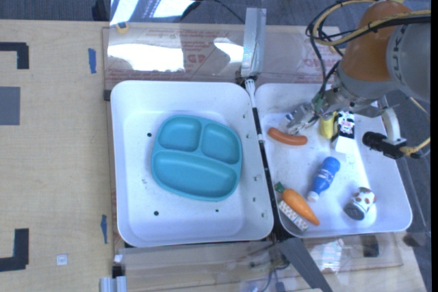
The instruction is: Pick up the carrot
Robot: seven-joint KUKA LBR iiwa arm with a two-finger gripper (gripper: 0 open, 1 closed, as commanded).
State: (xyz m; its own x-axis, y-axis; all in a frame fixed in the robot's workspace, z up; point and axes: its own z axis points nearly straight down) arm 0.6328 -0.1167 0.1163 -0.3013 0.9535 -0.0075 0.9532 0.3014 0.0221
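Carrot (pixel 300 205) lying at the right bin's (pixel 393 181) front edge, well apart from the gripper (pixel 301 121). Fingers' state: cannot tell. Gripper poised above a sausage (pixel 288 138).

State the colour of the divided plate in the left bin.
Teal-blue all over; the camera view shows the divided plate plainly.

Single fixed camera above bench (pixel 48 147), looking down at slant (both bins (pixel 137 215) framed), moderately close.
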